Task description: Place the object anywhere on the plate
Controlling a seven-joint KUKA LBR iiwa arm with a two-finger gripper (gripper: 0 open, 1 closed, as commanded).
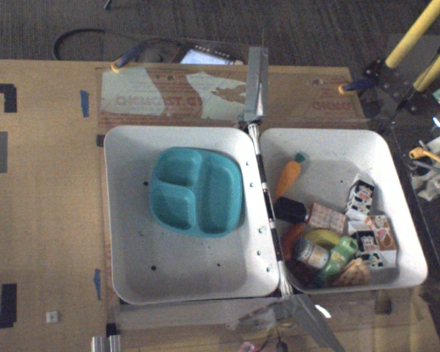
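Observation:
A teal plate (pixel 196 191) with three compartments lies in the upper middle of the left bin (pixel 132 270), with nothing on it. The right bin (pixel 403 189) holds several toy food items. An orange carrot (pixel 288 175) lies near its left wall. Below the carrot lies a black item (pixel 290 210). A yellow banana (pixel 324 237), a small can (pixel 311 253) and a green item (pixel 339 252) crowd the lower part. Small cow-print cartons (pixel 361 194) and a pink box (pixel 327 218) lie toward the right.
The bins sit side by side on a cardboard-covered bench, split by a metal divider (pixel 256 86). Yellow-handled clamps (pixel 418 28) and clutter stand at the upper right. Blue tape marks (pixel 84 103) dot the cardboard at left.

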